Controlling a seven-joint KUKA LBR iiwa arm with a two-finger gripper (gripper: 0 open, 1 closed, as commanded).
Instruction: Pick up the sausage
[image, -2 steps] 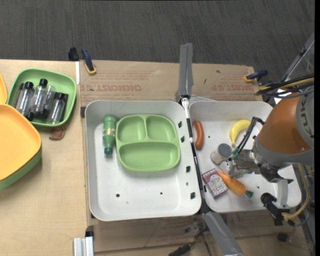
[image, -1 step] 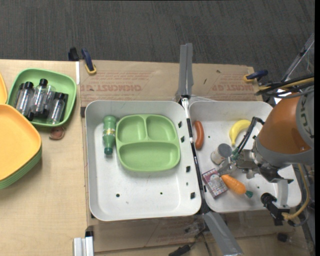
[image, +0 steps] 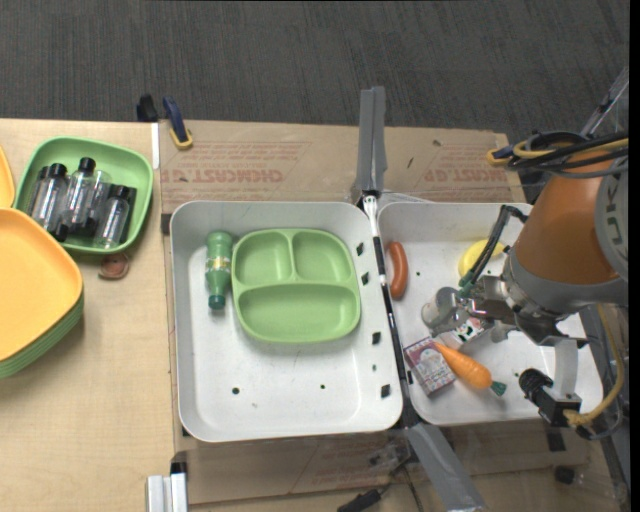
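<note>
Two white bins sit side by side mid-frame. The sausage (image: 397, 270) lies in the right bin (image: 430, 225), along its left wall near the upper left corner, untouched. The gripper (image: 452, 318) hangs lower right of it, near but apart, above a carrot (image: 468, 366) and a small pink packet (image: 430, 365). Whether its fingers are spread or pressed together I cannot tell; the metal parts blur into one another. A yellow thing (image: 472, 258) is partly hidden behind the arm. The left bin (image: 290, 400) holds a green divided plate (image: 296, 285) and a green bottle (image: 218, 268).
</note>
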